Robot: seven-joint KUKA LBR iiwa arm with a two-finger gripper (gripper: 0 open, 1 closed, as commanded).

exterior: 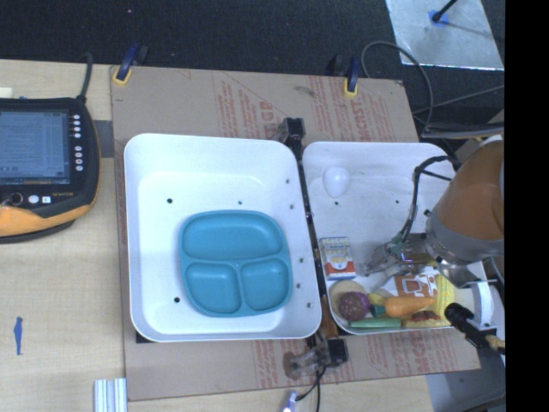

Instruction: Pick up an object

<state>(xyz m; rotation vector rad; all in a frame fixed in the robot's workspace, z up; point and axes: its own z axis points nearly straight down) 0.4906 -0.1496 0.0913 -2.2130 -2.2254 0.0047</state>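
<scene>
Gripper (388, 260), at four o'clock in the frame, hangs over the right bin (377, 163); whether it is parted or closed cannot be told. Toy food lies heaped at that bin's six o'clock edge: a small carton (337, 257), a purple ball (352, 304), a carrot (407, 306), a green stick (375, 323). Left bin (154, 178) holds a blue divided plate (233, 261). A teach pendant (41, 163) sits at nine o'clock.

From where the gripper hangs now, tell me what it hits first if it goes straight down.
Most likely the small carton lying among the toy food in the right bin. The gripper sits just above that pile, though depth is hard to judge from this slanted view.
</scene>
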